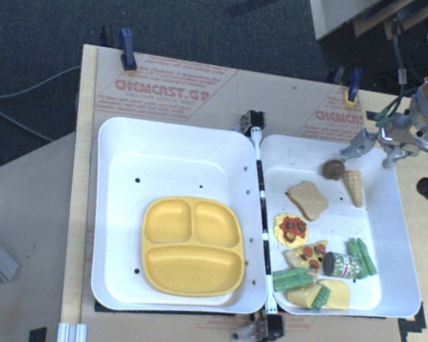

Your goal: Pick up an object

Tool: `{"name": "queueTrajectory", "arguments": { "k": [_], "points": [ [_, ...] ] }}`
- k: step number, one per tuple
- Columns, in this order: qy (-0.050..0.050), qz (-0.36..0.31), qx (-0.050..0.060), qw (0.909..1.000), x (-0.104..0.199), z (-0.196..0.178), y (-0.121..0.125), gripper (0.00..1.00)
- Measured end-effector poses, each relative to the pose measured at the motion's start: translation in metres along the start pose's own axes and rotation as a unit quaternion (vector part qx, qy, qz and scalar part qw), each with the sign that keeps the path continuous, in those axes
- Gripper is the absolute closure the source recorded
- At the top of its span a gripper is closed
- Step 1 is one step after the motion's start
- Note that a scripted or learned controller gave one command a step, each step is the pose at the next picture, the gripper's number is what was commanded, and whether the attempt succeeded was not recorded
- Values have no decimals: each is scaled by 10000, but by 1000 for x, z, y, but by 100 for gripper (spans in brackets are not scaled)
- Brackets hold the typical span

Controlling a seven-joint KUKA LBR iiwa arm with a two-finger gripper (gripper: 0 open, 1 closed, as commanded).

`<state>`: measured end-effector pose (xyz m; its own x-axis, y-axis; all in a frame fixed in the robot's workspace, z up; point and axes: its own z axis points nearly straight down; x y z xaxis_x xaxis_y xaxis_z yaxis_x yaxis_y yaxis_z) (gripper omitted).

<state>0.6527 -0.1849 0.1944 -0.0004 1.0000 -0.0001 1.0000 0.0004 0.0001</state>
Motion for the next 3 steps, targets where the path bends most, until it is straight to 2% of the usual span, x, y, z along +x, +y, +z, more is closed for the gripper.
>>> {"name": "queueTrajectory", "arguments": {
  "k": [1, 2, 3],
  "points": [
    [7, -3, 29, 10000, -11, 116, 8, 0],
    [-2, -8, -3, 10000, 4, 109, 14, 0],
    [-12, -11, -13, 10000, 3, 98, 15, 100]
  ]
}}
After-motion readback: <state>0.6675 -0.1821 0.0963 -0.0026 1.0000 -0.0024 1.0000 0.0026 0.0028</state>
